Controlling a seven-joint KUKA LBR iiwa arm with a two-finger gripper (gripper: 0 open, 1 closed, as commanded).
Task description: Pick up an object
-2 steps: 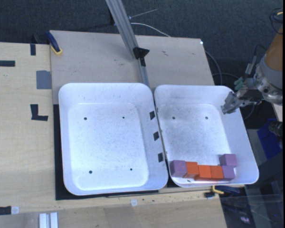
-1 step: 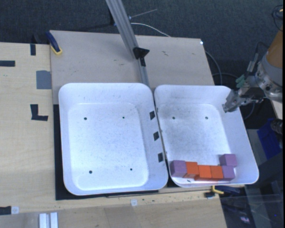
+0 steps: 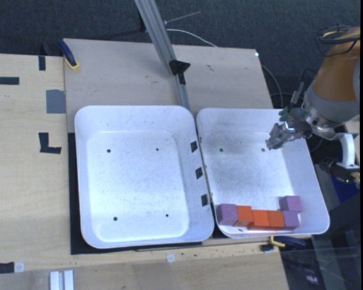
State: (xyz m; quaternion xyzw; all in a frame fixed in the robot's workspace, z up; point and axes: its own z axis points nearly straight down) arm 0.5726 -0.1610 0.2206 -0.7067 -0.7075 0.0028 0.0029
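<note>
Purple and orange blocks [image 3: 261,215] bunched along near wall of right bin [image 3: 230,125] — a row, one purple cube stacked at its right end. Claw [image 3: 277,138] hangs over bin's far right area, well apart from blocks — can't tell if open or closed. Left bin [image 3: 85,125] sits beside it on table [image 3: 24,162].

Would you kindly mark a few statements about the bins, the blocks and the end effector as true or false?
1. The blocks lie in the right bin. True.
2. The blocks sit along the bin's far edge. False: the purple blocks and orange blocks line its near edge.
3. The end effector is above the right bin. True.
4. The end effector touches the blocks. False: it is well apart from them.
</note>
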